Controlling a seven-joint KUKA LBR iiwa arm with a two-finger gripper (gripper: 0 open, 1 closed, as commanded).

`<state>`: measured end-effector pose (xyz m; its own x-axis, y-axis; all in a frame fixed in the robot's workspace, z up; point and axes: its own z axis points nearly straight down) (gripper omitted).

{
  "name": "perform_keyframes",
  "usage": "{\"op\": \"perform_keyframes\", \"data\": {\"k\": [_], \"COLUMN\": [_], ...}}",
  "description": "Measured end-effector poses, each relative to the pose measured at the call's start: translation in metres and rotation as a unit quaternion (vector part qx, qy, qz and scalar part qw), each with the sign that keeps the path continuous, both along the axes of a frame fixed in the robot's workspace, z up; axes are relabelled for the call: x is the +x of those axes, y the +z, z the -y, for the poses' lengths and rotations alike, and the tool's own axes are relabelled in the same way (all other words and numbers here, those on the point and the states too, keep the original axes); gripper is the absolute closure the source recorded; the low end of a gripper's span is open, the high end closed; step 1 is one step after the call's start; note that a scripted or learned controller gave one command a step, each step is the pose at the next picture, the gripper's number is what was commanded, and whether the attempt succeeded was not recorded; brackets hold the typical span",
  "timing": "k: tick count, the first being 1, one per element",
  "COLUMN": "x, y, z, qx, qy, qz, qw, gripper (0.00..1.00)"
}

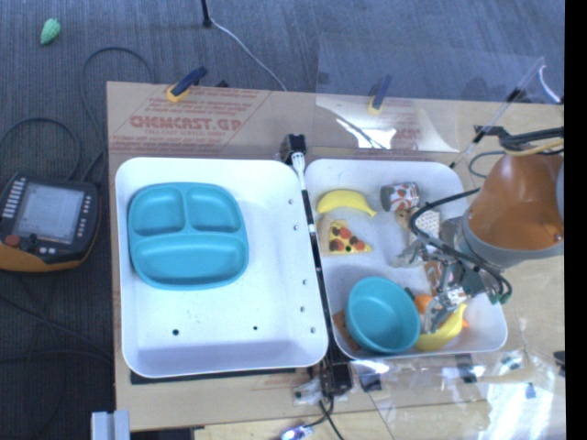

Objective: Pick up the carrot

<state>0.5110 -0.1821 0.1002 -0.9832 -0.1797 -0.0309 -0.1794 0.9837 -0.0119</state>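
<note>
The carrot [424, 303] shows as a small orange piece in the right bin [367, 174], squeezed between the blue bowl [382, 313] and a yellow fruit [442, 331]. My gripper [444, 296] is low in the bin's front right corner, right beside the carrot and partly over it. Wrist hardware and cables hide most of the carrot, and contact between the two cannot be made out. The grey arm with its orange band [514, 204] reaches in from the right.
The right bin also holds a banana [345, 201], a pizza slice [347, 238] and a small can [400, 195] toward the back. A blue divided plate [187, 234] lies in the left bin [220, 337]. A teach pendant [46, 223] sits left of the bench.
</note>
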Motion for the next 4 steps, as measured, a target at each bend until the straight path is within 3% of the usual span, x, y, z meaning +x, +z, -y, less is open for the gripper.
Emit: {"op": "perform_keyframes", "data": {"k": [1, 2, 3, 4], "x": [0.007, 0.011, -0.005, -0.005], "y": [-0.010, -0.009, -0.008, -0.001], "z": [-0.013, 0.032, -0.030, -0.030], "qx": [-0.0016, 0.0047, -0.0072, -0.0061], "qy": [0.122, 0.073, 0.255, 0.254], "qz": [-0.004, -0.004, 0.000, -0.002], "qw": [0.9925, 0.9973, 0.9668, 0.9672], "gripper": [0.00, 0.00, 0.00, 1.00]}}
